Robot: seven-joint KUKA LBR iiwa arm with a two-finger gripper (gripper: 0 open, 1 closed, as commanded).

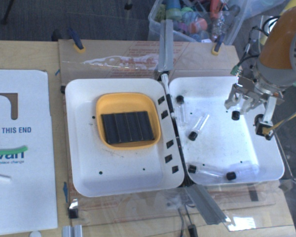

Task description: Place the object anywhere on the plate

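While end effector (250,104) hovers open, empty, clear tube (199,126) lies left, apart.

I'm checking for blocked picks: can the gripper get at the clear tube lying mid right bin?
Probably yes: the gripper hangs over the right bin, and the clear tube lies uncovered, apart from the other tubes.

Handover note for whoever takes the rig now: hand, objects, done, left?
Hand: over the right bin, upper right; nothing visible between its fingers, open or shut unclear.
Plate: yellow, in the left bin, with a dark ribbed slab on it.
Objects: clear tubes with black caps lie in the right bin, one mid-bin, two near the front edge.
Done: no tube on the plate.
Left: grasp a tube, carry it over, set it on the plate.
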